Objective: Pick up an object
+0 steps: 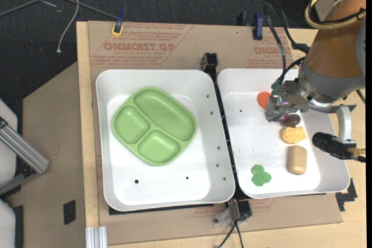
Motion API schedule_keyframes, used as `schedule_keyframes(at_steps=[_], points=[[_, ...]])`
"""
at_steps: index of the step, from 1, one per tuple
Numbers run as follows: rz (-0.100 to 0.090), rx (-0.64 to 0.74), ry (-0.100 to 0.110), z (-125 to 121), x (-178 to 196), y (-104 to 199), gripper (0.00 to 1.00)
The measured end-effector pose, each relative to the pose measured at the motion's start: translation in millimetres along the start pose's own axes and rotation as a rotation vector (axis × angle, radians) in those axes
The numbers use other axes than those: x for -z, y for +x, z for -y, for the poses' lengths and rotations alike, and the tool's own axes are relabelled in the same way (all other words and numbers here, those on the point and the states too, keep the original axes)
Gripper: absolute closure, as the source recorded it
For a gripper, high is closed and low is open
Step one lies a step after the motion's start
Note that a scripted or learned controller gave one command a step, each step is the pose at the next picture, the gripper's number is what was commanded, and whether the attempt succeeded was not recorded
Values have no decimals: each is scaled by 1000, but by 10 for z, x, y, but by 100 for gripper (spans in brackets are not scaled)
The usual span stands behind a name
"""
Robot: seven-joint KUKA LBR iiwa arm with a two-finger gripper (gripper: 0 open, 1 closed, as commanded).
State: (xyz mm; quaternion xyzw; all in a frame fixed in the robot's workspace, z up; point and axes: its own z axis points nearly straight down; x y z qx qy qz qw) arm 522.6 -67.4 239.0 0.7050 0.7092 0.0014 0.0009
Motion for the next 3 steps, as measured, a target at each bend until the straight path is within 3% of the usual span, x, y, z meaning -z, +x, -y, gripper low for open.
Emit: schedule_keyframes(at_steps=[3], points=[[-1, 0, 0, -837, -203, 1427, 100]])
